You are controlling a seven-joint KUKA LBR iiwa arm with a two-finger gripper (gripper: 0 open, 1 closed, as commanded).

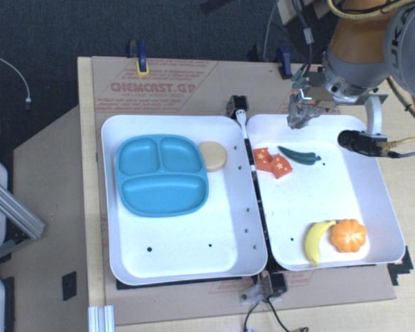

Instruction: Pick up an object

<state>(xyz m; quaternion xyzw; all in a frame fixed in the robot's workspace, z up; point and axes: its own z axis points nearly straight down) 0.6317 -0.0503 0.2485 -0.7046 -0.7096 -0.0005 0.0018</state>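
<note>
Up at the far edge of the right bin (380,185), the gripper (299,120) hangs low over the white floor with nothing between its fingers. Honestly can't tell if they're apart or together, too small and dark at this angle.

Closest thing to grab looks like the green pepper (299,155), sitting near the gripper at about 6 o'clock from it. Its long axis runs roughly 10 to 4 o'clock, fat end toward the bin's middle. Just beside it at 9 o'clock is a red block with stars (272,162), so a sloppy descent could nudge that instead.

The banana (317,239) and orange (348,236) are touching each other well apart from the gripper, down at the near edge. My guess: short move toward 6 o'clock, fingers closing across the pepper's narrow width.
</note>
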